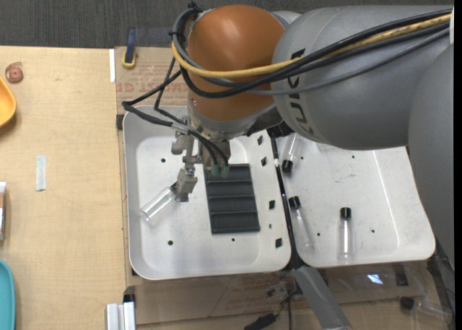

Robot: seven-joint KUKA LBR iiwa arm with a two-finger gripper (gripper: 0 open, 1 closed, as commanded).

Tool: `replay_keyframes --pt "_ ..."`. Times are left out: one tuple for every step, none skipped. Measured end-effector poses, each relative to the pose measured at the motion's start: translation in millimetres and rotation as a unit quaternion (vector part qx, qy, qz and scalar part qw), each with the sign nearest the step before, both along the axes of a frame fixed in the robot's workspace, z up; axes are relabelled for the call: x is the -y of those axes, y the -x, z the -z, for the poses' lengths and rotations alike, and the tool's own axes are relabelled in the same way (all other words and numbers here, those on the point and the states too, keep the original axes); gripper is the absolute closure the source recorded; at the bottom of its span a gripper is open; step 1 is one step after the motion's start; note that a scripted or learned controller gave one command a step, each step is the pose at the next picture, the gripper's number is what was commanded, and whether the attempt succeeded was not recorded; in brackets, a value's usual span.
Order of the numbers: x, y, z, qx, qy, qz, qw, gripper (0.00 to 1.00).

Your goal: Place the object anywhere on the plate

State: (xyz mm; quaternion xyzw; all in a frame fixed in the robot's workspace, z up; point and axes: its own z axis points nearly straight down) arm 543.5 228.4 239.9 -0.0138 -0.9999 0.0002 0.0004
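From the camera view, the grey arm (pixel 361 76) reaches in from the right, and its orange band (pixel 231 61) hangs over the back of the left bin (pixel 144 249). The gripper (pixel 186 185) points down into that bin, and its tip sits right at the near end of a clear vial (pixel 157 206) that lies tilted on the bin floor; whether the vial is actually between the fingers cannot be told, nor how far apart they stand. Just to the right of the gripper lies a black ribbed plate (pixel 232 202), flat on the bin floor, apart from the vial. In the right bin (pixel 390 242) lie more clear vials with black caps: one (pixel 346 231) near the middle, one (pixel 297 216) along the left wall, and one (pixel 286 155) further back (partly under the arm). Black and yellow cables (pixel 216 79) loop around the orange band and hang down beside the gripper, blocking part of the bin's back.
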Motion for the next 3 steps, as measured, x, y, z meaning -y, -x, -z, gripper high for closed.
replay_keyframes --pt "1 -1 -9 0.001 -0.0005 0.002 1.0000 1.00" --pt "1 -97 -57 0.002 -0.0004 0.019 0.9998 1.00" --pt "1 -94 16 0.001 -0.0002 0.005 1.0000 1.00"
